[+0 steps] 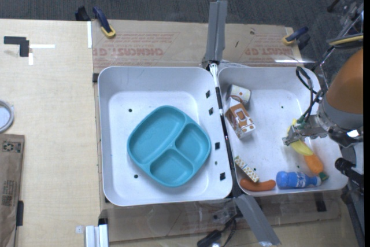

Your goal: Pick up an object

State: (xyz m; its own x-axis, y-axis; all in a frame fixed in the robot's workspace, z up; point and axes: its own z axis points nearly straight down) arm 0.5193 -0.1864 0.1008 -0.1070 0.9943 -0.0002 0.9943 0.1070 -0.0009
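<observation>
1. Reaching in from the counter's right edge, the arm [347,89] held its tool [296,136] low over the right bin [272,75], near that bin's right wall, probably lined up for a pick.
2. The tool hung just above a yellow piece [303,148]; whether it touched was unclear, and I could not tell if it was apart or together, since the wrist and cables covered it.
3. Possible targets sat in the right bin: an orange piece [314,164] beside the yellow one, a blue bottle [297,180] and a sausage [258,184] along the near wall, a carton [241,120] and a cup [240,93] near the divider.
4. The left bin [110,124] held a blue tray [168,145], well apart from the tool.
5. The yellow piece was partly hidden, so its shape stayed uncertain.
</observation>
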